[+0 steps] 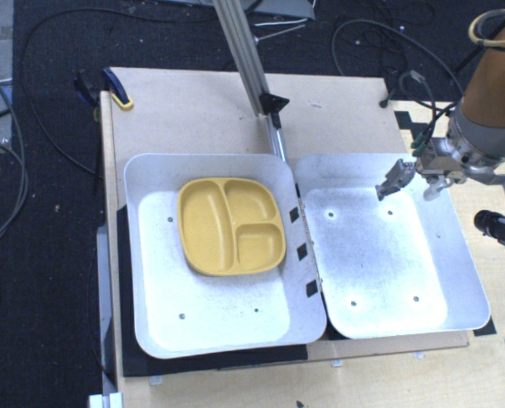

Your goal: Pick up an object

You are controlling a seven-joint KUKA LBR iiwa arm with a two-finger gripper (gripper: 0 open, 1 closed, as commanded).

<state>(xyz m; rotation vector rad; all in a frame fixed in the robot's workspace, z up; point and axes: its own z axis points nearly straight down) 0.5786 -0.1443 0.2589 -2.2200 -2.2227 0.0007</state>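
On the bench (193, 109), two shallow white bins sat side by side, their inner edges meeting near the centre of the camera view. The left bin (150, 313) contained one object: a yellow compartment plate (232, 226) with rounded corners, lying flat in the upper half of the bin. The plate had three sections, one long section along its left side and two smaller sections on its right. It rested well apart from the arm.

The arm (490, 92) entered from the right, with its orange band above the grey wrist. The gripper (412, 182) was positioned over the upper right part of the right bin (388, 262), close to that bin's far edge. Its two fingers were spread apart, and nothing was seen between them.

A slanted metal pole (240, 41) rose from a black mount at the far side of the bench, between the two bins. A blue and yellow clamp (116, 90) was fixed at the bench's far left corner. Black cables (48, 100) lay on the dark floor around the bench.
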